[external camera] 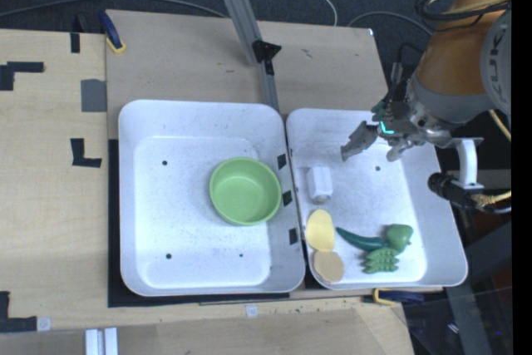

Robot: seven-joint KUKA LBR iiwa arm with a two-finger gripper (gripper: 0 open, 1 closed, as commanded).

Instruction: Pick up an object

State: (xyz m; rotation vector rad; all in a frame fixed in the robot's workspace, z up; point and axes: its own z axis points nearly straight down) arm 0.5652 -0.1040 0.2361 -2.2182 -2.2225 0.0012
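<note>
The gripper [378,144] hangs over the upper part of the right bin [432,204], fingers spread apart and holding nothing. The nearest candidate is the small white block [320,182], lying by the bin's left wall, apart from the yellow pieces [321,230] and green vegetable toys [384,247] lower down (the green bowl [244,191] sits in the left bin [150,179]). A clean pick probably means centring over the block, straddling its narrow sides, and descending straight.

Green bowl [244,191], white bins [199,114]

green bowl [244,191] upright in left bin [150,129].
</note>
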